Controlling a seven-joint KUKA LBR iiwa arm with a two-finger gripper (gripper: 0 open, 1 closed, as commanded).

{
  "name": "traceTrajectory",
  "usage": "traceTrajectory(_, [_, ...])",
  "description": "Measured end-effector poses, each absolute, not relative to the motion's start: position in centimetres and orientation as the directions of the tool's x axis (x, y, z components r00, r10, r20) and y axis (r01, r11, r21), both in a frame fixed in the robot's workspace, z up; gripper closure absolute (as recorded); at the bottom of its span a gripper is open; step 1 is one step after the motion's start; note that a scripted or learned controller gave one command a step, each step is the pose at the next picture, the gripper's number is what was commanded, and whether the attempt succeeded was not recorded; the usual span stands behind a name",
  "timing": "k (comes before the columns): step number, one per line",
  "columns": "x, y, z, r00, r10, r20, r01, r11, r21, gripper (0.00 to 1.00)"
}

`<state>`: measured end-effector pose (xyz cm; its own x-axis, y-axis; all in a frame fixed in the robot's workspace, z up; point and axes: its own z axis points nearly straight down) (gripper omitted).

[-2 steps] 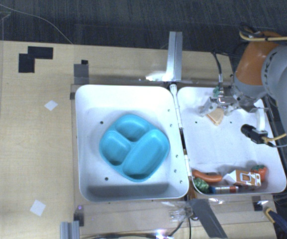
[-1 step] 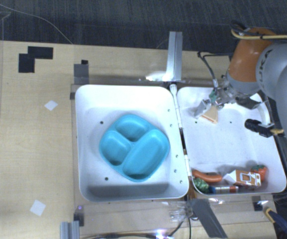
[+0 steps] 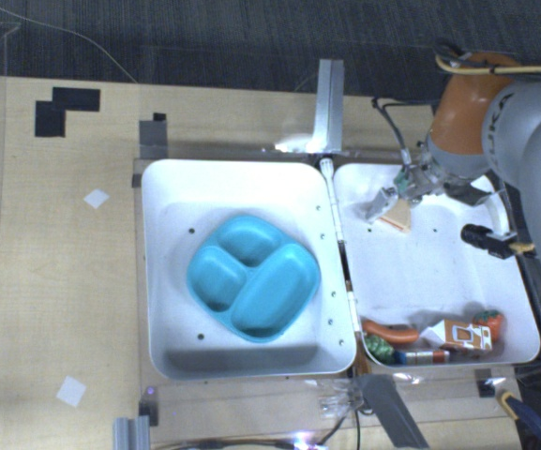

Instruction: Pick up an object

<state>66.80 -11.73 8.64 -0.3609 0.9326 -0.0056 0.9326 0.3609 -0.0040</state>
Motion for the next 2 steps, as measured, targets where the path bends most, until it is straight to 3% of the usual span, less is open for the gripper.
traceTrajectory(1, [67.1, -11.7, 9.8, -0.362, 0.932, -0.01, 0.932, 0.362, 0.004, 1.0])
traceTrajectory(2, [66.8, -5.9, 18.6, -0.331, 0.944, -0.003, 0.944, 0.331, 0.007, 1.0])
